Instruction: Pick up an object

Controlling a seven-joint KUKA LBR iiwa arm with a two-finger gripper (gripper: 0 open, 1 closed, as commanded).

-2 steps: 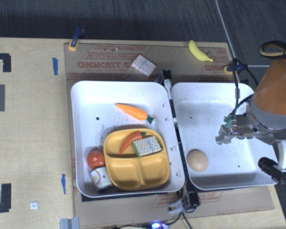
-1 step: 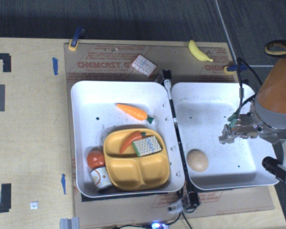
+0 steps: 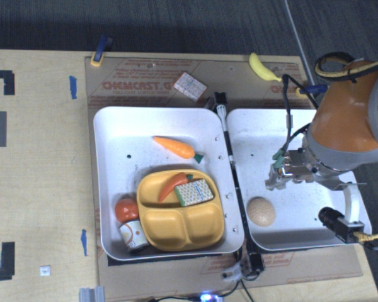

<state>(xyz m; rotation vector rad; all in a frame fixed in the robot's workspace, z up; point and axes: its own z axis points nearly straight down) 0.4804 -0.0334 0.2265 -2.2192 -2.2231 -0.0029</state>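
My gripper [image 3: 278, 176] hangs over the right bin [image 3: 258, 128], near its middle, with nothing visibly in it. A beige round ball [image 3: 261, 211] lies on the bin floor just below and to the left of the gripper, apart from it. In the left bin [image 3: 113, 143] an orange carrot [image 3: 174, 146] lies near the back. A yellow divided plate [image 3: 179, 222] at the front holds a red pepper [image 3: 170, 184] and a small green-edged block [image 3: 194, 192]. A red tomato [image 3: 126, 209] and a small white can [image 3: 132, 234] sit by the plate's left side.
A yellow banana [image 3: 263, 68] and a patterned card [image 3: 189, 85] lie on the cardboard behind the bins. A blue clamp [image 3: 101, 49] grips the cardboard's back left corner. The arm's orange and grey body [image 3: 349, 121] covers the right bin's right side.
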